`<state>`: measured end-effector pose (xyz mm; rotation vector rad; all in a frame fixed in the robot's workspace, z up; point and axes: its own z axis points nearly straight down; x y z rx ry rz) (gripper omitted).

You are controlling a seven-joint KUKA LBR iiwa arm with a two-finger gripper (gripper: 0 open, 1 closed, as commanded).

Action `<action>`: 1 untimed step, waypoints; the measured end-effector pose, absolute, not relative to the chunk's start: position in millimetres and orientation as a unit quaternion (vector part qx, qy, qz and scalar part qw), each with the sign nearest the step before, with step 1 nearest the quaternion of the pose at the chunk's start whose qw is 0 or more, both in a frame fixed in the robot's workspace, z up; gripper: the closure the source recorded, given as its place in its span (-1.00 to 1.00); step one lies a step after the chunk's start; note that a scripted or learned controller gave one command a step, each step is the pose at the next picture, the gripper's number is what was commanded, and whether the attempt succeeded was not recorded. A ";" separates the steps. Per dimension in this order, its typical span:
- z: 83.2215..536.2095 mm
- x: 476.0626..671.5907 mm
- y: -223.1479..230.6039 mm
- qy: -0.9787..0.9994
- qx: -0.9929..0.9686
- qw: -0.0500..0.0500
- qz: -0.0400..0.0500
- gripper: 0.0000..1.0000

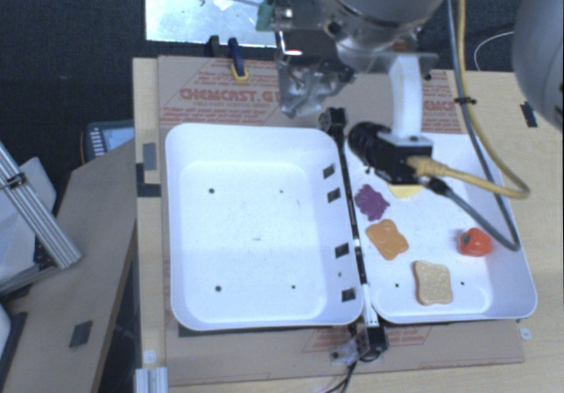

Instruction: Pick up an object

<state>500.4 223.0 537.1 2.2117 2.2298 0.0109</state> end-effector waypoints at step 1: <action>534.7 555.4 234.7 0.707 0.707 0.001 0.002 1.00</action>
